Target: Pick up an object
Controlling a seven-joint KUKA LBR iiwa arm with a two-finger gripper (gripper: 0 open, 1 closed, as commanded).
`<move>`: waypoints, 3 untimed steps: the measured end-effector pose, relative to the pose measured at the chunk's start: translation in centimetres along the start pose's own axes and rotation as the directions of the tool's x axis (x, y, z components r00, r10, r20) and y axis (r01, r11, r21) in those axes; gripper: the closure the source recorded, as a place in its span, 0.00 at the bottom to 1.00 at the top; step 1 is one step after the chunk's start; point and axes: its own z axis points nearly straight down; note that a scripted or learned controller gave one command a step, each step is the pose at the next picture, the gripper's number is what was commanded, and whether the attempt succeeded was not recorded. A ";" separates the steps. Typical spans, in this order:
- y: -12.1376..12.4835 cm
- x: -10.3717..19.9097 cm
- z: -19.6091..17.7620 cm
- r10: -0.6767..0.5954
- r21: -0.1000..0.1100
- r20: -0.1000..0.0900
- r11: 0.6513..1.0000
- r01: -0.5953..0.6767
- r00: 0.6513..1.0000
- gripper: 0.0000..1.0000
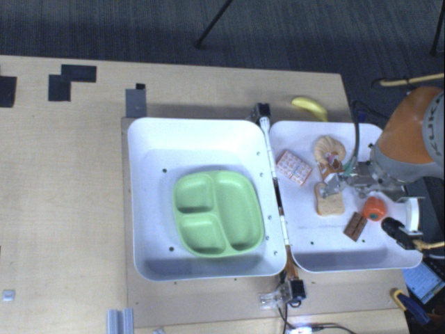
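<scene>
While the gripper (332, 184) hangs low over the right bin (348, 256), just above the toast slice (329, 204), I cannot tell its jaws' state. Drop straight down; the orange ball (374, 208) waits at three o'clock.

Two bins side by side on bench (69, 207). Left bin (149, 145): divided tray (217, 212) at centre. Right bin (306, 252): wafer block (293, 167) near left wall; shell-shaped piece (329, 149) toward far edge; bread slice (329, 202) at centre, nearer than shell piece; chocolate bar (355, 226) right of bread, toward near edge; round fruit (374, 209) just right of bar. Banana (309, 106) on bench beyond right bin's far edge.
</scene>
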 end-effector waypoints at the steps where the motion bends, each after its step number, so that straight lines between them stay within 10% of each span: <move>1: 0.1 0.1 -1.1 -0.002 -0.003 0.000 1.000 0.002 1.000 1.00; 2: 0.1 0.1 -1.1 -0.002 -0.003 0.000 1.000 0.002 1.000 0.00; 3: 2.9 4.7 1.4 0.000 0.009 -0.001 1.000 0.000 1.000 0.00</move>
